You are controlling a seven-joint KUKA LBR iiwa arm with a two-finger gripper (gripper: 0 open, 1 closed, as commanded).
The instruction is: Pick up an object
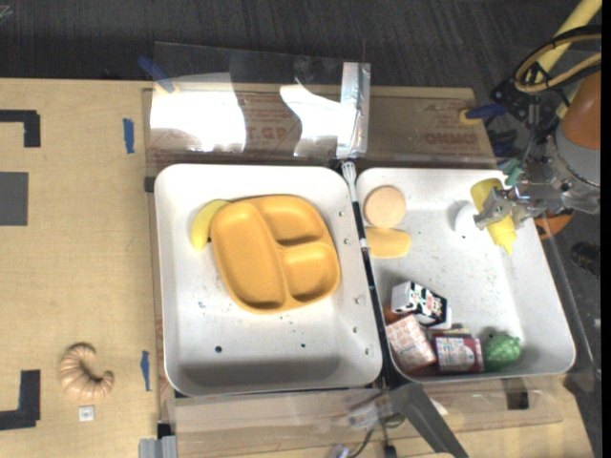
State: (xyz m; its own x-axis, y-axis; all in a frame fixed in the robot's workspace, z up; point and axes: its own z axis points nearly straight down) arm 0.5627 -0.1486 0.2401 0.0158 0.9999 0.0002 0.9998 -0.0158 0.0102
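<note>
Dark carpet lies beyond a tan bench [67,284] bearing two shallow white bins side by side, and the divider between them serves as the landmark.

Left of the divider, the left bin [191,351] holds an orange compartment tray [275,251] with a yellow banana-like piece [200,222] tucked at its far-left edge.

Right of the divider, the right bin [544,351] holds a round peach disc [385,205] and a pale yellow lump [389,244] hard against the divider, then, toward the near edge, a black-and-white carton [420,301], a pinkish packet [410,342], a dark red can [458,352] and a green broccoli-like toy [503,349]. Well away from the divider, at the bin's far right, the gripper [504,210] sits over a yellow object [498,213], which looks pinched between its narrow fingers; part of it juts below them.

By my judgement the grasp is made and the lift is the step in hand. Next calls for a straight rise clear of the bin wall, keeping the pinch firm, since the hold seems to be near one end.

Out on the bench, far left of the divider, lies a tan croissant-like toy [86,370].
</note>
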